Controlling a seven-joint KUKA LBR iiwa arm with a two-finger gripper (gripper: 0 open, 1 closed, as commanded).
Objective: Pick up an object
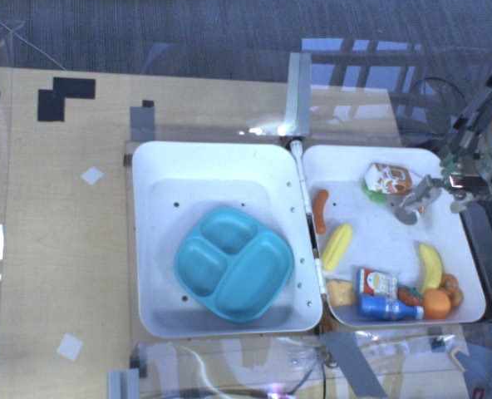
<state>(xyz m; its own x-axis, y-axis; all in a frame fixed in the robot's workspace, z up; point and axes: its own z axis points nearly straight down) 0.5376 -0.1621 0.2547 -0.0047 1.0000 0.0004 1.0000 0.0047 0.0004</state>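
Right now my gripper hangs just below and to the right of the small snack pouch, in the upper part of the right bin; how its fingers stand I cannot tell, they blur into one grey shape. I judge the pouch to be my pick: light, soft, crinkly, likely slippery on its printed face, so I would pinch it across its narrow width, not at a flat side. Left of the pouch, against the bin's dividing wall, lies a red sausage toy, and below that a yellow corn cob. Well below the pouch sit a banana, an orange, a blue bottle and a small carton, crowded together. None of these blocks the pouch. Far left of it, a blue divided plate rests in the left bin
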